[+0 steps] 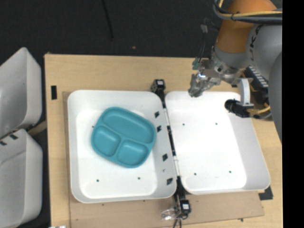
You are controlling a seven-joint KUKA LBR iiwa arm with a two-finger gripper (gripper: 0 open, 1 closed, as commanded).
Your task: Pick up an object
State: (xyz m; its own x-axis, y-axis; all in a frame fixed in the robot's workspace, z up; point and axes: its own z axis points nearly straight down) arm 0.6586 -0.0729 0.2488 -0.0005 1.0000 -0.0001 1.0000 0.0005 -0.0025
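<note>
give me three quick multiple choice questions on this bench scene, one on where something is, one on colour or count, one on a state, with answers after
1. Where does the divided plate lie?
A. in the left bin
B. in the right bin
C. on the wooden bench outside the bins

2. What colour is the plate?
A. red
B. teal blue
C. yellow

3. How does the plate stand with the gripper?
A. it hangs lifted between the fingers
B. it rests in its bin, apart from the gripper
C. it sits tipped over the divider between the bins

Answers:
1. A: the plate lies on the floor of the left bin.
2. B: its whole surface, with three compartments, is teal blue.
3. B: the plate lies flat in its bin, while the gripper is over the far edge of the right bin, well away from it.
</note>
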